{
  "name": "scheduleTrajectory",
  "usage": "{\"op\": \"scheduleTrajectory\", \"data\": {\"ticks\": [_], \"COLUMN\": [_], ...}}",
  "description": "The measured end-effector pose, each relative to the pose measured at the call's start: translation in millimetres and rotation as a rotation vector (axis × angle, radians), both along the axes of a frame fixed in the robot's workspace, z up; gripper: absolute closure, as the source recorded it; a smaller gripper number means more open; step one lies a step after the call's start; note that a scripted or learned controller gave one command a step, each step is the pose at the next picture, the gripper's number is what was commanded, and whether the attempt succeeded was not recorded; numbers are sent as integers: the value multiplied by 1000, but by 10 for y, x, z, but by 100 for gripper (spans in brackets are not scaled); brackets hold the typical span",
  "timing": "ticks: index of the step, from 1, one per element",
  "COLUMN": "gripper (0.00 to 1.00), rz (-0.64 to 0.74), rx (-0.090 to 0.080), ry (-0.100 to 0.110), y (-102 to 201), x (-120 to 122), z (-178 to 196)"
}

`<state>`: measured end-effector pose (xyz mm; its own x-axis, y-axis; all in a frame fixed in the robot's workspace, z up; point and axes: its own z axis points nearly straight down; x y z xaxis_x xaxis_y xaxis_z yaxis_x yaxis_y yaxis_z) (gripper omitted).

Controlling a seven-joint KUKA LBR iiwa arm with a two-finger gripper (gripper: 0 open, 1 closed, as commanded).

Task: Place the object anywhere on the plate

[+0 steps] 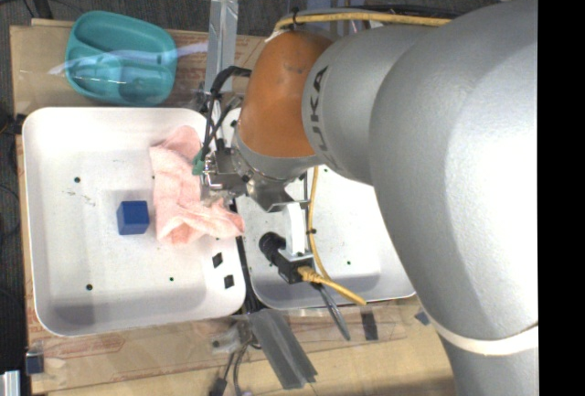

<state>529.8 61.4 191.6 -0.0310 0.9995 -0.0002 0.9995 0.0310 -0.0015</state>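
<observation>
A small blue cube (132, 217) lies in the left white bin (55, 202), left of its middle. A crumpled pink cloth (183, 193) lies along that bin's right side. My gripper (212, 176) hangs over the cloth's right edge, at the wall between the two bins, under the orange wrist band (279, 97). A small green bit (196, 167) shows at the gripper's left side, against the cloth. The big grey arm (439, 138) hides most of the right bin (366, 248).
A teal plastic container (119, 56) sits on the bench behind the left bin. A yellow cable (334, 286) and black fittings hang over the right bin's front. The wooden bench edge runs along the front.
</observation>
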Motion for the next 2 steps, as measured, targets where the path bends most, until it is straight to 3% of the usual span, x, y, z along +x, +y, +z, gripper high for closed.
{"op": "scheduleTrajectory", "data": {"ticks": [1, 2], "gripper": [100, 100], "rz": [2, -54], "rx": [-1, 0], "ry": [3, 2], "y": [-9, 220], "x": [641, 882], "z": [-12, 26]}}
